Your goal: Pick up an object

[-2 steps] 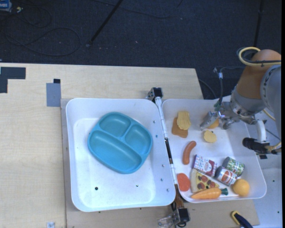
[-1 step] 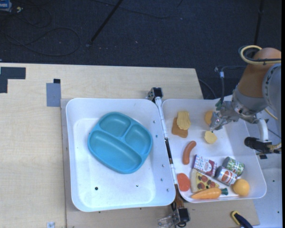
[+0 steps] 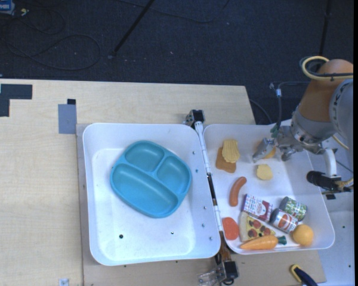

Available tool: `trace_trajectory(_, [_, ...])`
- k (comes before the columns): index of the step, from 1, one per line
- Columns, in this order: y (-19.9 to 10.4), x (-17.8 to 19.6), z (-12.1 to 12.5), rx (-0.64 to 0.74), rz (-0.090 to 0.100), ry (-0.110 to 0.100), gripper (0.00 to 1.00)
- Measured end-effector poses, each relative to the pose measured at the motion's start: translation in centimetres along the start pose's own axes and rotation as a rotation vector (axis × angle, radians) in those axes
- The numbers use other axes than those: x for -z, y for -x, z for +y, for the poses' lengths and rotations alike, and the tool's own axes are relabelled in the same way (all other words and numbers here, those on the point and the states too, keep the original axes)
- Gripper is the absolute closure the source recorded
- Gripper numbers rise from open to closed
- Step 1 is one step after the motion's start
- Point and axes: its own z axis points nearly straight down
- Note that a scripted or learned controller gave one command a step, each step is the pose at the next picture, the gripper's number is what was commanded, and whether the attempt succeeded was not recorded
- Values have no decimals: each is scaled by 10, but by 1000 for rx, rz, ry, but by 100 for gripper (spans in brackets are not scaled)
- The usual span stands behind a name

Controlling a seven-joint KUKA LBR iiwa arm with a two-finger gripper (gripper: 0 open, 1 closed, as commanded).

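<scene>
Nothing is lifted yet. The tool [image 3: 269, 149] hangs low over the right bin [image 3: 326, 231], its fingers slightly parted and holding nothing, just above the small yellow piece [image 3: 264, 172], which lies loose beside the sausage [image 3: 237, 190]; closing and lifting remain.

A pale wooden bench [image 3: 36, 183] is carrying two white bins: the left bin [image 3: 98, 243] is sitting at nine o'clock, touching the right bin [image 3: 322, 231] at three o'clock.

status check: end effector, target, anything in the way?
End effector low over right bin, nothing visibly held. Nearest: yellow piece, just below it. Sausage, cans further off.
</scene>
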Motion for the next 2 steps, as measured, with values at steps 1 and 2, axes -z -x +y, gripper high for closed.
trace_trajectory(1, [1, -10, -19, -10, 0, 3, 0])
trace_trajectory(2, [2, -9, 0, -9, 0, 4, 0])
